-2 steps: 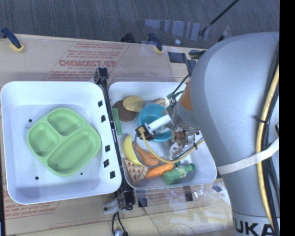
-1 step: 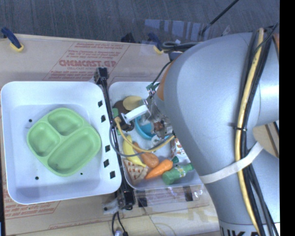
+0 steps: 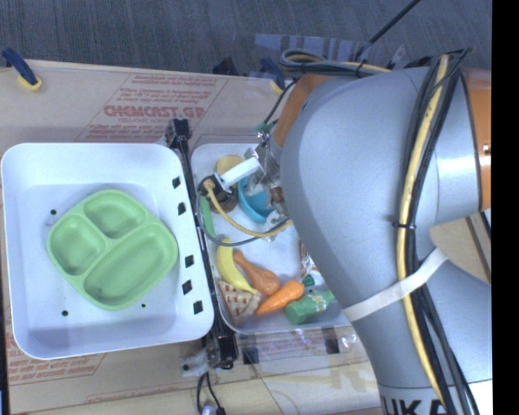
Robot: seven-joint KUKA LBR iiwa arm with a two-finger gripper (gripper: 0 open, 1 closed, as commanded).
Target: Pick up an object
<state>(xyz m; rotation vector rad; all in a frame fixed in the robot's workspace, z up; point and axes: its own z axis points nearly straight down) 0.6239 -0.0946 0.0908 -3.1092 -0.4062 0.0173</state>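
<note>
While my arm point(image 3: 389, 232) leans over the right bin point(image 3: 209, 158), hiding much of it, the left bin point(image 3: 17, 232) carries a green divided plate point(image 3: 112, 249), and pickable toys, banana point(image 3: 229, 269) and carrot point(image 3: 281, 297), crowd the right bin's near end; my gripper's state I cannot tell.

A light green three-compartment plastic plate point(image 3: 112, 249) lies in the left shallow white bin point(image 3: 22, 258). Brown printed cardboard point(image 3: 147, 102) covers the bench, with a blue clamp point(image 3: 22, 69) at its far-left corner.
</note>
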